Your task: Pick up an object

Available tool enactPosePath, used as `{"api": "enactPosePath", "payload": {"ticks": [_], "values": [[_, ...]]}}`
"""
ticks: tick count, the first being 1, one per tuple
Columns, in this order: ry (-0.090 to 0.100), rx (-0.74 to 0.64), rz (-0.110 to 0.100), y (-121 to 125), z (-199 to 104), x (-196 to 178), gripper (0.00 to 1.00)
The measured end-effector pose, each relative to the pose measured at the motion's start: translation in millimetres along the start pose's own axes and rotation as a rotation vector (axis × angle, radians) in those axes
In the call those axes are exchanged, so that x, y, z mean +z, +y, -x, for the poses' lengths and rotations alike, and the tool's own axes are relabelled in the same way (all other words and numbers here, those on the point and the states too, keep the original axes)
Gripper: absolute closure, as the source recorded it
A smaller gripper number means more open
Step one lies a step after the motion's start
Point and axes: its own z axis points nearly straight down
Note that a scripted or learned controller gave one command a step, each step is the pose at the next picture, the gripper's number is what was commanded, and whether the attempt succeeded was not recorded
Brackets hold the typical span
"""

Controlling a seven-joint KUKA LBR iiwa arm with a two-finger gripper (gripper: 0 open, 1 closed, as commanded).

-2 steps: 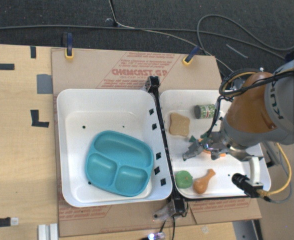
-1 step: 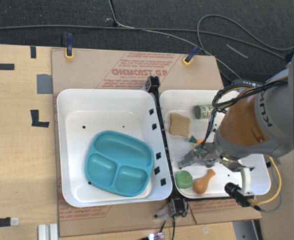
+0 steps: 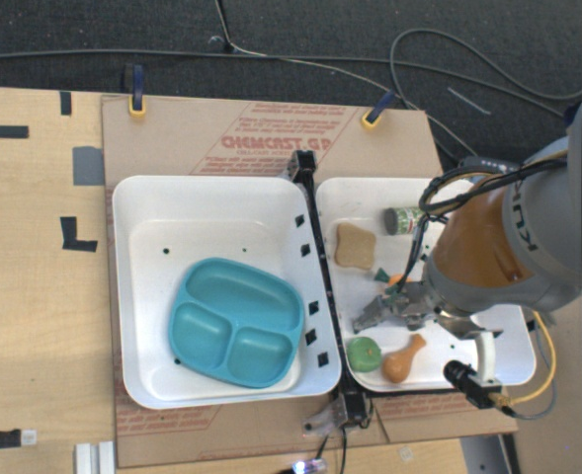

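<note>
Hand [image 3: 377, 311] is low inside the right bin [image 3: 424, 191], over its floor near the divider between the two bins. Grey fingers look splayed apart, released, nothing between them. Arm [image 3: 508, 235] comes in over the bin's right side, orange band above the wrist, covering much of that half.

Candidate objects, all in the right bin: green round piece [image 3: 363, 354] just beside the hand toward the bin's near edge, close to the near-left corner. Orange drumstick-shaped toy [image 3: 403, 358] right next to it, along the near edge. Tan bread-like slab [image 3: 355, 246] just off the hand toward the far side, beside the divider. Small green-and-white can [image 3: 403, 220] lying on its side further toward the far edge, partly behind cabling. A small orange bit shows near the wrist, too small to identify.

Left bin [image 3: 132, 205] holds a teal divided tray [image 3: 236, 321], well apart from the hand.

Step, as I judge it: approach/descent before the grasp, pick not yet made. Target unclear; the green piece or the drumstick seems likeliest given closeness. Next move calls for centring the released fingers over one item, dropping to the bin floor, closing, then lifting. Risk: fingers land between items and close on nothing, or nudge the round piece away.
</note>
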Motion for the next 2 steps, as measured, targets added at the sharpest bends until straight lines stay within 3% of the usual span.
{"api": "enactPosePath", "payload": {"ticks": [1,2], "values": [[-0.002,0.0,0.002,1,1,-10,1.0],[-0.001,0.0,0.004,-1,6,-71,1.0]]}}
